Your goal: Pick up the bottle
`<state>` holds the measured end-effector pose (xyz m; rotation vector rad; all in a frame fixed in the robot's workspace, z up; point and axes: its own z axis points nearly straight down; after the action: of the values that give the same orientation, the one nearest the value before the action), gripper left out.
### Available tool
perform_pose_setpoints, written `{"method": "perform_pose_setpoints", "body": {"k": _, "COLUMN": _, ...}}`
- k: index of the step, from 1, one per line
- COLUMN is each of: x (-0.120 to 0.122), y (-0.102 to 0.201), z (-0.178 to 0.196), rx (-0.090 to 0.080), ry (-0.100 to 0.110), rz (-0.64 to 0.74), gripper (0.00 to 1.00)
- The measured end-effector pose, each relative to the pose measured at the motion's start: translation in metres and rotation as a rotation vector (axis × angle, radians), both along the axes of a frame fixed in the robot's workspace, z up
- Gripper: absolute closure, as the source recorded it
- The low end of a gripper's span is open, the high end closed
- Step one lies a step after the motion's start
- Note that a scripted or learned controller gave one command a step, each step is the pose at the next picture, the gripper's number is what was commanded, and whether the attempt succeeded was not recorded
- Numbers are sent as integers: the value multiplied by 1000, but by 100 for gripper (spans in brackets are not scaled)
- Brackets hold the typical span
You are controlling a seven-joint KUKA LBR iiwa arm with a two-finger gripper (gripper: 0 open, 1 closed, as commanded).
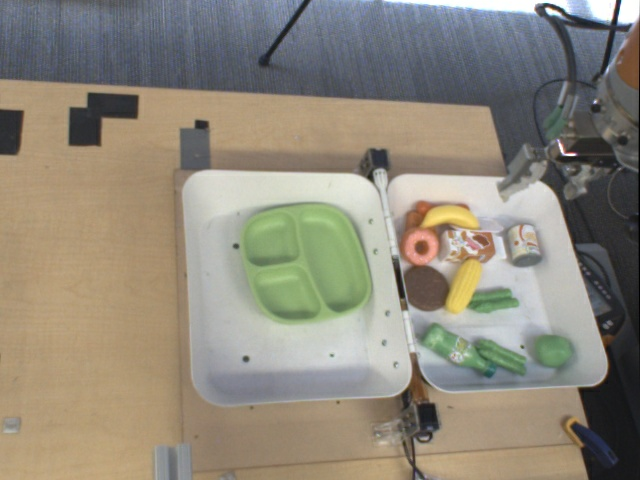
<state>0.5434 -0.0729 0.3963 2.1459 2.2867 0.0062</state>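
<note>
Camera view: green plastic bottle (457, 349) lies at 6 o'clock in the rt white bin (566, 230), beside green pods. Grey tool (522, 173) hangs over the bin's 1 o'clock corner; arm cut off at frame edge, tool blurry — can't tell its state.

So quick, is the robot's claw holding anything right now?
Gripper: nothing seen in it, hanging over the top edge of the right bin; open or shut cannot be told. The green bottle lies in that bin.
</note>
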Motion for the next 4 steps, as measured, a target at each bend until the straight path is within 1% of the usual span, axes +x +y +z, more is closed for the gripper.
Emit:
{"method": "perform_pose_setpoints", "body": {"k": 1, "x": 1, "y": 0, "z": 11, "rx": -1, "ry": -3, "rz": 7, "gripper": 100}}
{"method": "perform_pose_setpoints", "body": {"k": 2, "x": -18, "y": -3, "z": 118, "rx": -2, "ry": 0, "rz": 300, "gripper": 100}}
{"method": "perform_pose_setpoints", "body": {"k": 3, "x": -18, "y": 68, "z": 32, "rx": 0, "ry": 4, "rz": 338, "gripper": 100}}
{"method": "perform_pose_setpoints", "body": {"k": 4, "x": -51, "y": 47, "z": 140, "rx": -5, "ry": -1, "rz": 660, "gripper": 100}}
